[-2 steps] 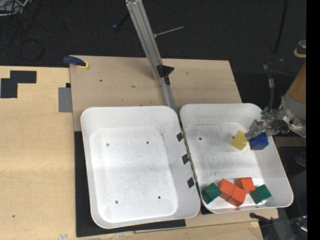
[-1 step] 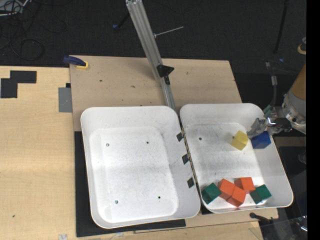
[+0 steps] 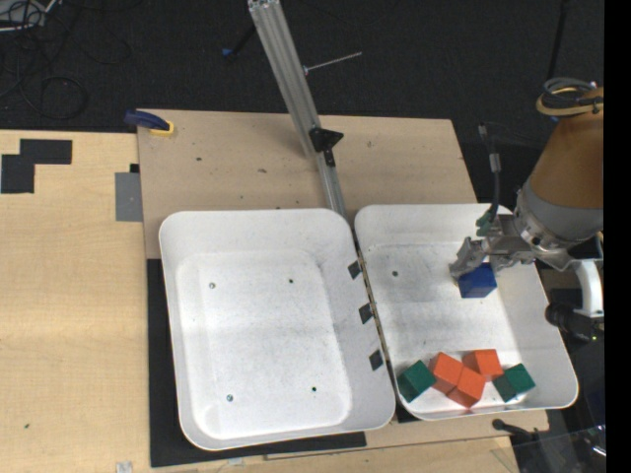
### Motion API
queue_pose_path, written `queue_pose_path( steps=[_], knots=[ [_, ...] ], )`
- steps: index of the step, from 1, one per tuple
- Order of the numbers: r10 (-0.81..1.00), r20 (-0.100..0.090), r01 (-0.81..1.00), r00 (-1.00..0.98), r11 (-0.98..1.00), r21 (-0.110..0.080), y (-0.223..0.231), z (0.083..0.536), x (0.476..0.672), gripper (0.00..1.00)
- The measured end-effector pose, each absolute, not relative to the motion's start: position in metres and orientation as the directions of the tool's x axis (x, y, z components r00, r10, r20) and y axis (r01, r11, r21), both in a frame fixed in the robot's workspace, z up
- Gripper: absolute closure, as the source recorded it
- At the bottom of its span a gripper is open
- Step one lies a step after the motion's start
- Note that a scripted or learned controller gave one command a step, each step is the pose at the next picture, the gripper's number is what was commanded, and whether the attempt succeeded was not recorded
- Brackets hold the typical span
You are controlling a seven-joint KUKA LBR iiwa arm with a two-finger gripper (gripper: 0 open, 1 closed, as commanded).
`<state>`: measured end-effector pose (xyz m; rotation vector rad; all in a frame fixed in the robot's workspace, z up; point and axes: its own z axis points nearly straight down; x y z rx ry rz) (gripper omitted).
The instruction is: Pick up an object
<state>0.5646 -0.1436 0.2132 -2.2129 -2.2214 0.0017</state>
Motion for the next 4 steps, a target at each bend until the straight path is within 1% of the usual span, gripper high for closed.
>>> queue_pose_path(
  steps=[1,2,3,4],
  knots=[
    [1.000,0.004,1.000,-0.005,0.005,-0.005,-0.083,0.208,0.568,1.00],
    [1.000,0.003,1.000,-0.006,0.006,-0.003,-0.024,0.218,0.573,1.00],
    [1.000,0.003,1.000,-0.005,0.005,-0.006,0.038,0.216,0.566,1.00],
    [1.000,0.002,1.000,-0.005,0.005,-0.004,0.090,0.228,0.559,1.00]
  ],
)
